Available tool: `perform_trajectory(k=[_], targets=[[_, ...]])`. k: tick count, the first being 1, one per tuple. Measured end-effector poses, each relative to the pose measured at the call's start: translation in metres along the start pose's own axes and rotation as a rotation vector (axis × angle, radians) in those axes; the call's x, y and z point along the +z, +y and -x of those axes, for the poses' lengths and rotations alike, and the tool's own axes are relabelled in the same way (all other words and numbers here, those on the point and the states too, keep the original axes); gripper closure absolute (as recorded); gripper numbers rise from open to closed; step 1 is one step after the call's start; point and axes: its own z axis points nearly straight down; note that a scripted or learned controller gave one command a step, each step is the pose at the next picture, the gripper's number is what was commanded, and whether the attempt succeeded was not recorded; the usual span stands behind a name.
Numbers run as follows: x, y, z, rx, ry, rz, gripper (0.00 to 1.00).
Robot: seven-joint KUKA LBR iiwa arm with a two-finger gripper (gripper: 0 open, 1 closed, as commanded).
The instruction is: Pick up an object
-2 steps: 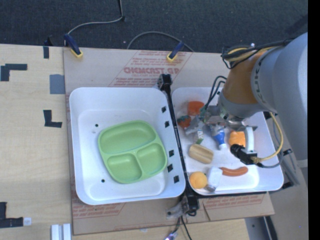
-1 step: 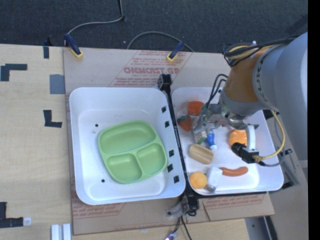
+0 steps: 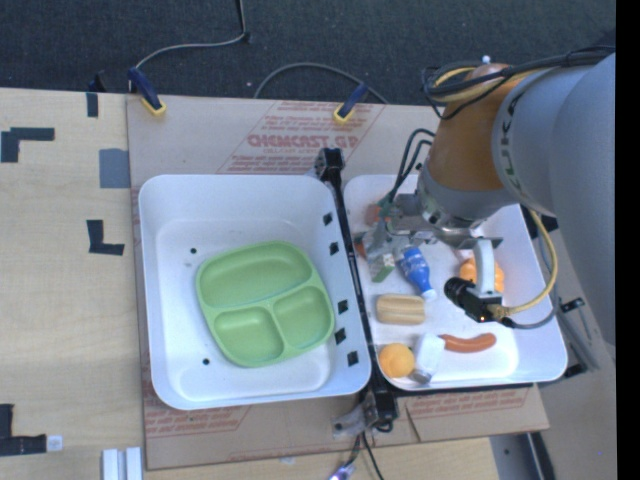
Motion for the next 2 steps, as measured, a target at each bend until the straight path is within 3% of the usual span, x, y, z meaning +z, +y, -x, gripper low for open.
perform_trajectory(k=[1, 2], targets=[[-0.078, 0.0, -0.069, 0.0, 0.0, 0.0, 1.0], [-0.015, 0.012, -0.047, 0.002, -0.001, -0.003, 1.0]])
